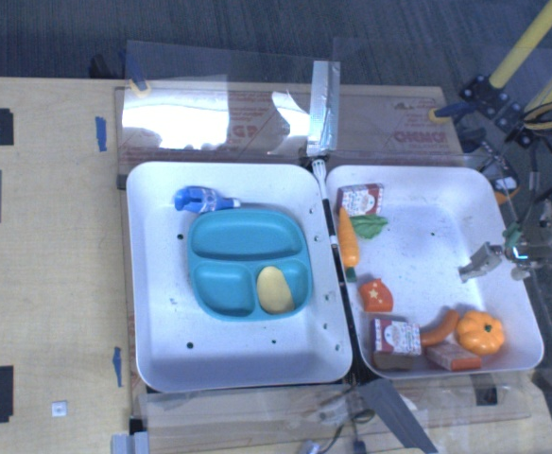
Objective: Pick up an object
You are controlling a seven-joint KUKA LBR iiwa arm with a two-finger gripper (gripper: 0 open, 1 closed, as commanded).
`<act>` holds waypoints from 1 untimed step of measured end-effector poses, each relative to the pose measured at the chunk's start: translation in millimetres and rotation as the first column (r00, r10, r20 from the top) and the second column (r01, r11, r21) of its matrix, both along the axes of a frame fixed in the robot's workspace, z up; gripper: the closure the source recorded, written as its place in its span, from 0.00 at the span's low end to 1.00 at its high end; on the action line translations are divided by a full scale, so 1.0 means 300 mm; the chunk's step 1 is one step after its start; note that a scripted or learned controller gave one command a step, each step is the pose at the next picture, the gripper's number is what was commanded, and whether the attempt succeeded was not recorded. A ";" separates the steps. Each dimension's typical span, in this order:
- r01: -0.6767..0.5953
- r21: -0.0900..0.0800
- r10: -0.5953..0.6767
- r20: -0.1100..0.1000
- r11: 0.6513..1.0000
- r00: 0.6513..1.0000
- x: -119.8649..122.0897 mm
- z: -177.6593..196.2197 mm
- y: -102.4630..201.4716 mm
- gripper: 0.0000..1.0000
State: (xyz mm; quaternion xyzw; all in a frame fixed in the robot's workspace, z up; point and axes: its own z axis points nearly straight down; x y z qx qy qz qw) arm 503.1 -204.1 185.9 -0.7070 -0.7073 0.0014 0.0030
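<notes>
My gripper (491,258) hangs over the right side of the right bin (427,183), close to its right wall, above bare bin floor. Below it, in the bin's front right corner, lies an orange toy pumpkin (481,333), with a brown sausage (438,328) and a red block (454,357) beside it. A small carton (396,338) stands at the front left and a red strawberry-like toy (376,295) sits just above it. An orange carrot with green leaves (349,238) lies along the left wall, and a second red carton (360,200) sits at the back.
The left bin (153,253) holds a blue divided plate (243,244) with a yellow oval toy (274,289) in one compartment, and a blue toy (198,199) behind the plate. A clear panel (219,112) stands behind the bins. Cables and a yellow pole (531,31) crowd the far right.
</notes>
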 end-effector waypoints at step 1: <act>-0.082 0.001 0.082 0.002 0.997 0.997 -0.079 -0.316 0.011 0.00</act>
